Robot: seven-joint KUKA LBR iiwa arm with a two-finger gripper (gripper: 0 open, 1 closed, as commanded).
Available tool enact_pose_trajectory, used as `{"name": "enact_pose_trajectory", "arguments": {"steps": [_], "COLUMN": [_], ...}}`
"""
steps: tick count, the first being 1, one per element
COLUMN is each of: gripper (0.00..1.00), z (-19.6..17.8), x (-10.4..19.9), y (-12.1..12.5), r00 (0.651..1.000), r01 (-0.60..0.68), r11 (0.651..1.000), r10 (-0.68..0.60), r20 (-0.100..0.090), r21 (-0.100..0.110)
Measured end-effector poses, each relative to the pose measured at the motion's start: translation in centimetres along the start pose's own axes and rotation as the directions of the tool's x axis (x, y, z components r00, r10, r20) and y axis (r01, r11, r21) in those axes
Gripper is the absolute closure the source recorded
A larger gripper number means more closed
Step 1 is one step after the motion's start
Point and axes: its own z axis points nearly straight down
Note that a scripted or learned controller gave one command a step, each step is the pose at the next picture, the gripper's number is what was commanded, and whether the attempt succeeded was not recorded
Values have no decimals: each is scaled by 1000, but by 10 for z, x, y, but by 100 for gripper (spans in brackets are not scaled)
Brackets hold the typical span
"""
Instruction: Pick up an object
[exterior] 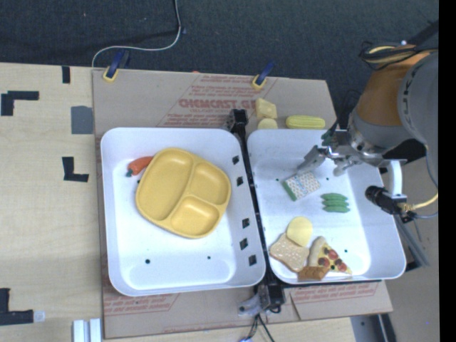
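The gripper (326, 159) hangs over the upper part of the right bin (370, 262), reaching in from the right, fingers spread wide with nothing between them. Just below its left finger (311, 160) lies a small green-and-white checked packet (302, 185), tilted on the bin floor; whether the fingertip touches it, I cannot tell. To the packet's right sits a green pea pod (335, 203), apart from it. Lower down in the same bin there's a pale yellow piece (300, 230), a slice of toast (288, 254) and a pizza slice (327, 259), all bunched together. Over in the left bin (121, 262) rests a yellow divided plate (183, 192), with an orange carrot (140, 164) peeking out by its upper-left edge
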Motion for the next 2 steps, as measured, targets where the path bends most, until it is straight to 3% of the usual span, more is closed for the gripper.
{"name": "enact_pose_trajectory", "arguments": {"steps": [1,2], "gripper": [0,100], "z": [61,45], "x": [26,32], "y": [6,11], "r00": [1000,1000], "r01": [2,7], "r11": [1000,1000], "r10": [-2,-8], "r20": [8,-5], "r21": [-5,-19]}}
